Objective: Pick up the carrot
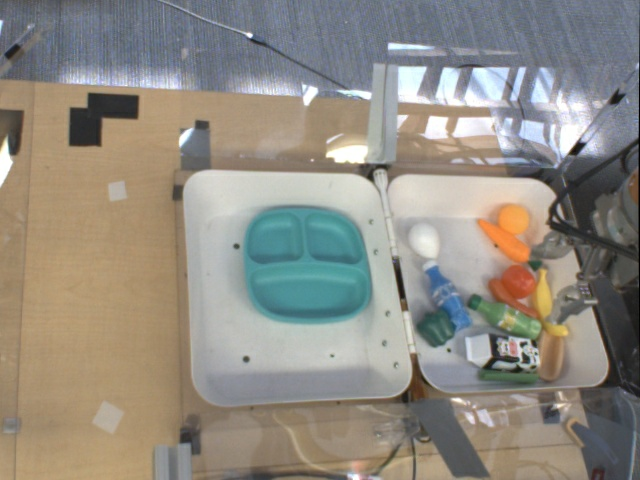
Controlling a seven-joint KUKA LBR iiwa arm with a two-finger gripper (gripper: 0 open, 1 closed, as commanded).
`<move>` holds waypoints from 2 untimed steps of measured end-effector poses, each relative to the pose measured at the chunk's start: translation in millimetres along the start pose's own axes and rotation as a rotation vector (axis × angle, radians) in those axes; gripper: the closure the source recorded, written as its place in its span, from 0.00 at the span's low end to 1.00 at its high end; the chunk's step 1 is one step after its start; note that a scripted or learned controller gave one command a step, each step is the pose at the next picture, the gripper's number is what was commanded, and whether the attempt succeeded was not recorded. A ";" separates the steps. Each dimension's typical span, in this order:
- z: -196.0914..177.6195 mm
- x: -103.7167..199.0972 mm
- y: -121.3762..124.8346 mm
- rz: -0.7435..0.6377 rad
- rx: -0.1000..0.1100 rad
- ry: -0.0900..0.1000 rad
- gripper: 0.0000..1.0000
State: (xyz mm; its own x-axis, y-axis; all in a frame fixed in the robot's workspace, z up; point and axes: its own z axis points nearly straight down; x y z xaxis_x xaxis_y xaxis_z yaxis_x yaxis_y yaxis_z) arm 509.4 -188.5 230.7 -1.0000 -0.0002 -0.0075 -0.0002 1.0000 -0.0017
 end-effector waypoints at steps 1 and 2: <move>141.0 -52.6 -15.0 0.371 0.001 -0.008 0.00; 128.4 -55.7 -13.0 0.364 0.001 -0.015 1.00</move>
State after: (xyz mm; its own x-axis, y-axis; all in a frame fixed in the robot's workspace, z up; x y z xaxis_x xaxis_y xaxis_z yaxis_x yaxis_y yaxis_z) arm 566.0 -201.7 102.7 -0.9345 0.3554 -0.0221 0.3554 0.9347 0.0028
